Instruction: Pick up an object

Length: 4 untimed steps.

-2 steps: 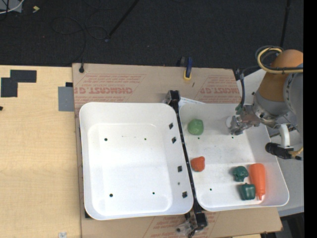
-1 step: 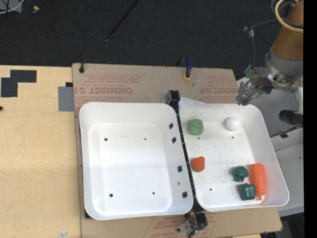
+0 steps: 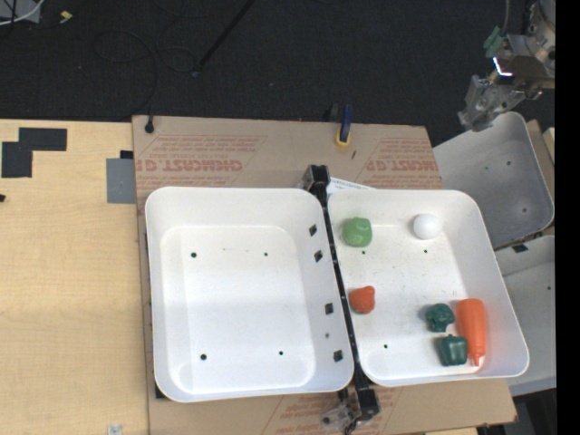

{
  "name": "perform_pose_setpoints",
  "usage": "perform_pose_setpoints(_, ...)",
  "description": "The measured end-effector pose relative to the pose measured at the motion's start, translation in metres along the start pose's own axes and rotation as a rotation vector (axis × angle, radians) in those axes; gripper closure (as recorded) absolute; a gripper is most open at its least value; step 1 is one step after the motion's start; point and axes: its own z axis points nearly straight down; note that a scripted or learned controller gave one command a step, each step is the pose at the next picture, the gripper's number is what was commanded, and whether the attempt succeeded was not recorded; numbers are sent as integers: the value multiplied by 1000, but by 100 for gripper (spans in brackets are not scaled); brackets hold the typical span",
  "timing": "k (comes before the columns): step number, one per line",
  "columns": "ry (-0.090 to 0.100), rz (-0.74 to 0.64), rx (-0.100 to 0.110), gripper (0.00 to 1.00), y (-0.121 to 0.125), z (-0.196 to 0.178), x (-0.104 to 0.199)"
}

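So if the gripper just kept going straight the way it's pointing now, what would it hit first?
Hard to say from one slanted view. The gripper sits at upper right, outside the bins, angled down-left. Continuing, it likely meets the right bin near its far corner, closest to the white ball.

The gripper point(image 3: 494, 93) sat at the far right, beyond the bins, too small and blurred for its fingers to be made out, and the arm above it was cut off by the right edge. The near green block point(image 3: 450, 350) touched the carrot point(image 3: 472, 331), hiding part of its side.
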Motion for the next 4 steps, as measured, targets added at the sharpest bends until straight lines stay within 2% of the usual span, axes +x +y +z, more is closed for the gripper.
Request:
perform_pose_setpoints(1,2,2,10,100,-44,-78,16)
perform_pose_setpoints(2,5,7,34,100,-60,54,5)
perform_pose_setpoints(3,0,3,5,100,-36,-92,20)
perform_pose_setpoints(4,6,8,39,100,-92,71,39)
